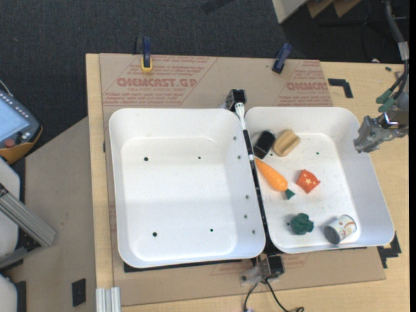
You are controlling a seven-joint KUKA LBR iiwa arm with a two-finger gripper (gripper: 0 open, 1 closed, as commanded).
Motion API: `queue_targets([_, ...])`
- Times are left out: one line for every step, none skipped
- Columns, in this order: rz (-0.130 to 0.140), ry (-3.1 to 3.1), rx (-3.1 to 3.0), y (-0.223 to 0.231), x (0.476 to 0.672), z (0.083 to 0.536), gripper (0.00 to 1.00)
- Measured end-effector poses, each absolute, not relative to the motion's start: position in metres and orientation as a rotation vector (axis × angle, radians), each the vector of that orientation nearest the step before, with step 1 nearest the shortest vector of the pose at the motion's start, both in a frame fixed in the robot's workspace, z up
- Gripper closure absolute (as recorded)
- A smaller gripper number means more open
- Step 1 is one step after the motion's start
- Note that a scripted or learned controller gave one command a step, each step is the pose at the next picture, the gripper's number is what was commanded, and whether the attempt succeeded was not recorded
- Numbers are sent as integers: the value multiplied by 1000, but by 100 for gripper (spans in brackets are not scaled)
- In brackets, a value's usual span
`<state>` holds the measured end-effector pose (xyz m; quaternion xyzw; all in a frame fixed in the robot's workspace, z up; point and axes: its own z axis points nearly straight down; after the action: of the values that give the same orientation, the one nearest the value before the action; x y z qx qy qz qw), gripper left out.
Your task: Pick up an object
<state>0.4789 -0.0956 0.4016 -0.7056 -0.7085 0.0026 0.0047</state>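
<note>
The gripper (372, 135) hangs at the right edge of the right bin (364, 194), just over its rim, with the rest of the arm leading off to the right. Whether it is wide or narrow I cannot tell, and nothing shows in its grasp. The things to pick all lie in the right bin: a black block (263, 143) touching a tan bread roll (285, 142) near the left wall, an orange carrot (272, 177) below them, a red piece (307, 181) just right of the carrot, a green broccoli (301, 224), and a small can (340, 229) on its side near the front. The left bin (123, 194) sits alongside. The brown board (214, 77) under the bins reads "CHEMCAST GP" in red.
</note>
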Motion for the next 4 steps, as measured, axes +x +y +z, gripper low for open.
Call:
queue_targets([-15, -2234, -2234, -123, 510, 544, 100])
queue_targets([5, -2221, -2213, -80, 478, 476, 100])
queue_targets([-9, -2229, -2225, -70, 480, 539, 100])
queue_targets([17, -2217, -2207, -14, 485, 365, 100])
